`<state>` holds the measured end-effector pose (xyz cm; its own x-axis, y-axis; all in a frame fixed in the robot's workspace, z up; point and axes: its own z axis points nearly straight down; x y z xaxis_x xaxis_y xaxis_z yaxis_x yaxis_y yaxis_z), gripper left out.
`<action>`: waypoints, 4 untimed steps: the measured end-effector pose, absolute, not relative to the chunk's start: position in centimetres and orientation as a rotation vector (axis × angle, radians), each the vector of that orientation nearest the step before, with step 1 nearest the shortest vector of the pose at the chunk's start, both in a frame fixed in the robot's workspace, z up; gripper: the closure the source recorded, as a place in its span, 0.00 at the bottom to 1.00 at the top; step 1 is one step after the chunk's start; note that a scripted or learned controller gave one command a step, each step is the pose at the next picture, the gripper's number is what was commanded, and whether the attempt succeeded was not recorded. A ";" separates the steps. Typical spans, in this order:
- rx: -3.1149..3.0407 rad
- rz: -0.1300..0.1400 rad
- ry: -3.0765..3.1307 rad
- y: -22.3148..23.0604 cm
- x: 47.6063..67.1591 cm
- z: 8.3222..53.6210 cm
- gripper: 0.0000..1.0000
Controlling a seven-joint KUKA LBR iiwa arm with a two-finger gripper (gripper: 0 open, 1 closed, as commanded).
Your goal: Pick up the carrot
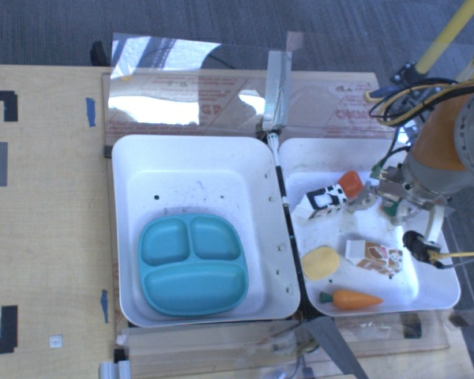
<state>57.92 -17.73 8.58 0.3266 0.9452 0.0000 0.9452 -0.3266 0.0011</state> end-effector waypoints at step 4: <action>3.077 -0.016 0.670 -19.6 50.6 12.1 1.00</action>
<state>50.61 -19.56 12.14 0.9094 0.4159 -0.0080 0.4159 -0.9094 -0.0098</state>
